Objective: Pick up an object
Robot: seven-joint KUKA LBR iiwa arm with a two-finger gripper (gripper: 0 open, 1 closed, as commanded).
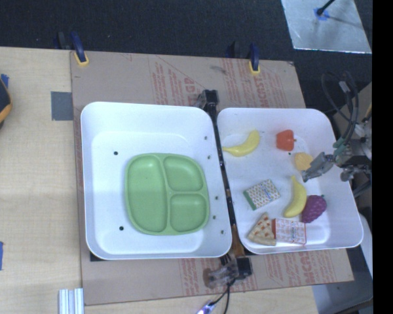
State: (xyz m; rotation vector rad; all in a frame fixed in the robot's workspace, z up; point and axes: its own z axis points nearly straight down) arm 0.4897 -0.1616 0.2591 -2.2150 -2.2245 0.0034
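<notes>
Here, seen from above at a slant, two shallow white bins sit side by side on a cardboard-covered bench. The left bin [98,175] holds a green divided plate [166,193] with three compartments, lying flat near the middle. The right bin [337,231] holds the loose items: a yellow banana [243,144] near its upper left, a red toy pepper or tomato [285,139] toward the top, a small yellow-orange piece [303,161] just below that, a second banana [296,198] standing roughly upright in the picture, a purple bunch of grapes [314,207] touching that banana's lower right, a small patterned packet [261,193] near the middle, a pizza slice [262,230] at the bottom, and a red-and-white carton [290,231] just beside the slice. The gripper [318,165] reaches in from the right edge, sitting close to the yellow-orange piece and above the second banana. Whether it is released or clenched cannot be told; nothing is seen gripped. As a judgement, the pick looks not yet done: every item appears to rest in the bin, and grasping and lifting remain.
</notes>
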